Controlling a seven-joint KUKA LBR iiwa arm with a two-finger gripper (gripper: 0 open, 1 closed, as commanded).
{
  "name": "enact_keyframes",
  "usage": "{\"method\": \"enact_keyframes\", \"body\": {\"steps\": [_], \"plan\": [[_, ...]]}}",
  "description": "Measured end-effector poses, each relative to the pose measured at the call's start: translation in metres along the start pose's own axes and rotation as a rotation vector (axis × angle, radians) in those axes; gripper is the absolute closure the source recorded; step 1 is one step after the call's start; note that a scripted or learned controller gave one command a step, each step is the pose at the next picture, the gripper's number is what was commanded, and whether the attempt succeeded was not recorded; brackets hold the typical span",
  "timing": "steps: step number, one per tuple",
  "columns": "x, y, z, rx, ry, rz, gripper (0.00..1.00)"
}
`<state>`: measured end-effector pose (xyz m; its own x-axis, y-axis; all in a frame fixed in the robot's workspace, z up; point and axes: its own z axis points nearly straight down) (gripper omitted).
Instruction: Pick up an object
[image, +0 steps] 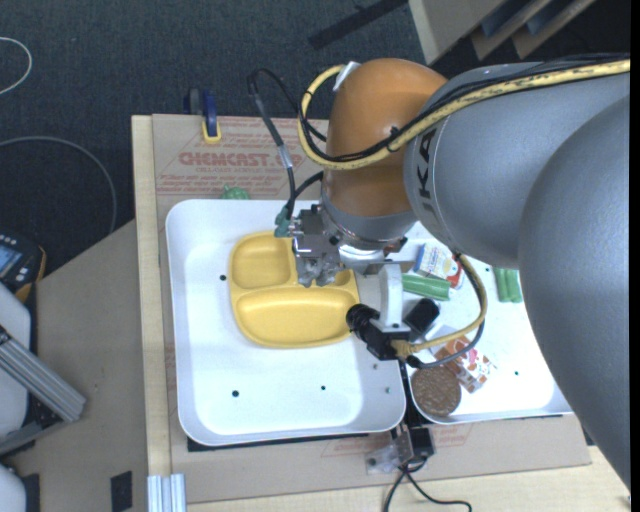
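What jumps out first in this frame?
The huge grey arm with its orange band fills the upper right. Below it, the gripper sits over a yellow divided tray in the left bin. Small clutter lies in the right bin.

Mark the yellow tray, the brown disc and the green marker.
yellow tray (290, 315): camera view, floor of its large compartment.
brown disc (437, 391): camera view, middle of its top.
green marker (511, 285): camera view, mid-barrel.

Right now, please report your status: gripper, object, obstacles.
Gripper down over yellow tray in left bin. Fingers unclear. Nothing seen held. Clutter in right bin.
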<state>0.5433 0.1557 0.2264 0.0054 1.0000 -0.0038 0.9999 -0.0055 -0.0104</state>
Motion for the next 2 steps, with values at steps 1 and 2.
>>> {"method": "enact_keyframes", "body": {"steps": [1,2], "plan": [[-0.0132,-0.0671,-0.0667,-0.011,0.006,-0.006,1.00],[-0.0123,-0.0646,-0.0735,-0.009,0.004,-0.005,1.00]]}}
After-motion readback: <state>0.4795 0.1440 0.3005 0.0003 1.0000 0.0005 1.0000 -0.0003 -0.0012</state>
